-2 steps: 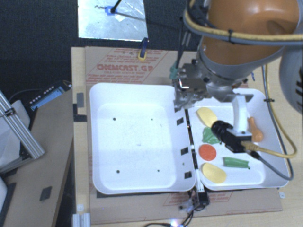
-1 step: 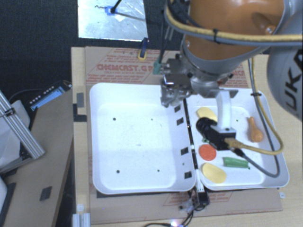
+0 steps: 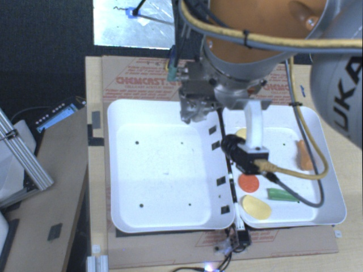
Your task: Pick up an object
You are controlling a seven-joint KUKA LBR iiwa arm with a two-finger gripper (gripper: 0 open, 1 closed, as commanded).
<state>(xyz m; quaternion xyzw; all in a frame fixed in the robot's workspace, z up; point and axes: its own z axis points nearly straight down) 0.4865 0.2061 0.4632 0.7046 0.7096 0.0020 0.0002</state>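
The right bin (image 3: 334,208) holds several small things: an orange-red disc (image 3: 248,182), a yellow oval piece (image 3: 256,207), a green piece (image 3: 281,195) and an orange stick-shaped piece (image 3: 304,154) by the right wall. A second yellow piece (image 3: 241,134) peeks out from behind the wrist bracket. My gripper (image 3: 194,107) hangs under the big orange-banded wrist, over the far right corner of the left bin (image 3: 113,152), close to the divider between the bins. Nothing shows between the gripper and the bin floor.
The bins sit side by side on a cardboard sheet (image 3: 142,75). A yellow cable (image 3: 317,163) loops over the right bin. A metal frame (image 3: 22,163) stands at the left, beyond the bench edge.
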